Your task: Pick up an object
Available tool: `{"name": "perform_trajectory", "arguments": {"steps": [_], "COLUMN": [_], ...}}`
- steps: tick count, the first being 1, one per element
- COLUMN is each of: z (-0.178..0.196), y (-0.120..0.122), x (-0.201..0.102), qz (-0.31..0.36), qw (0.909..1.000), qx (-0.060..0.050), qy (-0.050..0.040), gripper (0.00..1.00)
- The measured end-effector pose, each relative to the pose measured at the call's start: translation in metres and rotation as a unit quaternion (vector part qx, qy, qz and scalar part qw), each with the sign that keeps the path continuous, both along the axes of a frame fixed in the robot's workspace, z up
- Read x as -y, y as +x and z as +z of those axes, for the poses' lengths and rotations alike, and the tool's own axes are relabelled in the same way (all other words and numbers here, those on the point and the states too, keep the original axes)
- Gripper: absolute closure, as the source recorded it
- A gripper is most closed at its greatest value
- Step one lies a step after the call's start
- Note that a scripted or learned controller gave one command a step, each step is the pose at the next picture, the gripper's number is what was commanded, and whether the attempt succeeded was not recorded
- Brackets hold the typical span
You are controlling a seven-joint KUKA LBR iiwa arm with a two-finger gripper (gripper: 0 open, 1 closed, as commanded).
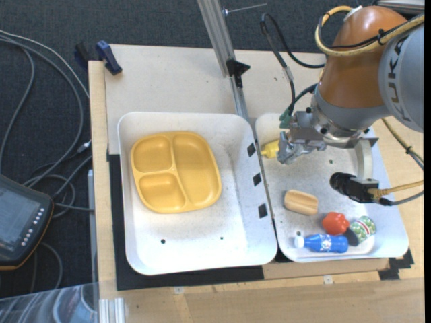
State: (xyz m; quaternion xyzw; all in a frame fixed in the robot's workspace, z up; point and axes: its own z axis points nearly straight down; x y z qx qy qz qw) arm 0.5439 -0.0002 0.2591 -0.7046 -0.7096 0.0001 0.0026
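Jaws hang low over the upper left corner of the right-hand bin (390, 210), as the view shows it; their state cannot be determined, since the wrist housing covers the tips from above. A small yellow object (269, 151) lies at that spot, just beside the tips on their left and close against the bin's left wall; whether it sits between the tips or merely next to them cannot be told. Lower in the same bin a tan oblong block (301, 202) lies on its side, apart from the yellow object. Along the bin's bottom edge are a blue bottle (323, 243) with a white end, lying flat, a red rounded item (335, 222) just above it, and a green-and-white patterned ball (363, 228) to the right of the red item. The arm (363, 52), grey with its orange band, enters from the right and stands over the bin's upper part. The left-hand bin (202, 258) holds a yellow divided plate (176, 171) with three compartments, set flat in its upper left area. Both bins rest on the pale tabletop (168, 79), where a blue clamp (108, 57) grips the far left corner and a metal post (215, 25) rises between the bins.
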Motion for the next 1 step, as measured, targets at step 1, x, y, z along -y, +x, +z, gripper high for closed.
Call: {"name": "perform_trajectory", "arguments": {"steps": [1], "z": [-0.0157], "y": [-0.0095], "x": [-0.0582], "qz": [0.000], "qw": [1.0000], "qx": [0.000], "qy": [-0.0003], "gripper": [1.00]}}
